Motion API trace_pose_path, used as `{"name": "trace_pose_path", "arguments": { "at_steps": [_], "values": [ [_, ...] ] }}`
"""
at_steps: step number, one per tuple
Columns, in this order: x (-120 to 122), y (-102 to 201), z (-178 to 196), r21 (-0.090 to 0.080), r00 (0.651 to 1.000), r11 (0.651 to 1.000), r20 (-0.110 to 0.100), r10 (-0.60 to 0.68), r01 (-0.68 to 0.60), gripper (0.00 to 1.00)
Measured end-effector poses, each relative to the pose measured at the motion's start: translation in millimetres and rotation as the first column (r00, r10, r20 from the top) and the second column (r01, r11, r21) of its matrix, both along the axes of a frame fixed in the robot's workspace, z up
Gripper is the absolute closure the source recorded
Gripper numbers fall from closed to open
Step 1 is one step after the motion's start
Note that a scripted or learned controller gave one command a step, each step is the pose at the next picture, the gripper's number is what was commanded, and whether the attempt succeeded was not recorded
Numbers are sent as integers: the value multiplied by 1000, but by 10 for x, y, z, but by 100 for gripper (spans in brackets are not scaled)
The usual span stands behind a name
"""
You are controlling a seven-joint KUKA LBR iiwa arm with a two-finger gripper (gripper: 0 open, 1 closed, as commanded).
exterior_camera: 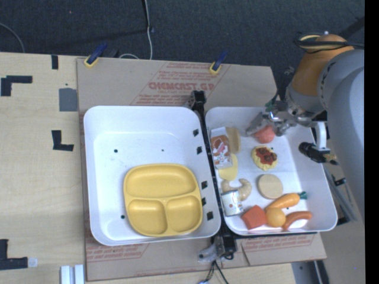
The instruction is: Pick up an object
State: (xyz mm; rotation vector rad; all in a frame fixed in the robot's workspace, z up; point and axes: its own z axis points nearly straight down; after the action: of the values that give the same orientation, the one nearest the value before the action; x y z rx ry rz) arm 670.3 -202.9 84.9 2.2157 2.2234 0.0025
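Grey and orange-banded, the robot arm (346,99) looms in from the right over a bench (35,158) bearing two white bins; the left bin (100,129) holds a yellow divided tray (163,199), the right bin (320,194) a scatter of toy food. At the right bin's far end, the tool (273,121) sits low just beside a small red tomato-like piece (265,135), though whether it is touching or clamped on it cannot be told, nor how its jaws stand. That red piece, judged from its rounded shape, looks light, stiff and somewhat slippery, best pinched across its widest middle. Smaller items lie nearer: an orange carrot (283,202), a red block (254,217), a round cracker (271,186) and a topped tart (264,157).
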Motion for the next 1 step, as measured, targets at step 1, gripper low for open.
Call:
{"name": "trace_pose_path", "arguments": {
  "at_steps": [1],
  "values": [
    [-6,-7,121,-2,1000,1000,-1,0,0,100]
  ]
}}
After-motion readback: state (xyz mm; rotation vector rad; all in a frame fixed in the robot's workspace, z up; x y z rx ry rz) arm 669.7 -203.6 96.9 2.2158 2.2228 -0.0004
